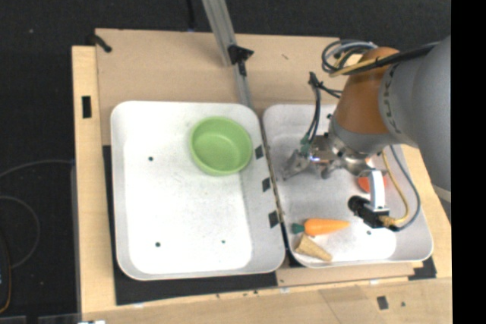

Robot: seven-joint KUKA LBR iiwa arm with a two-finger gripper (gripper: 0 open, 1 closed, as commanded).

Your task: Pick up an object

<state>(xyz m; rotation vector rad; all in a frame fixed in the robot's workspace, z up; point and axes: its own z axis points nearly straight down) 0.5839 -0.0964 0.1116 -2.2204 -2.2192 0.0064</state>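
The gripper is seen low in the right bin — its claw state cannot be told; a carrot lies at five o'clock, apart.

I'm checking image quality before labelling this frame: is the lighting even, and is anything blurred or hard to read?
Camera view: lighting is flat and even, with soft shadows and no strong glare on the white bins; the green bowl and carrot read sharply; the claw is small and slightly soft, so its fingers are hard to read.
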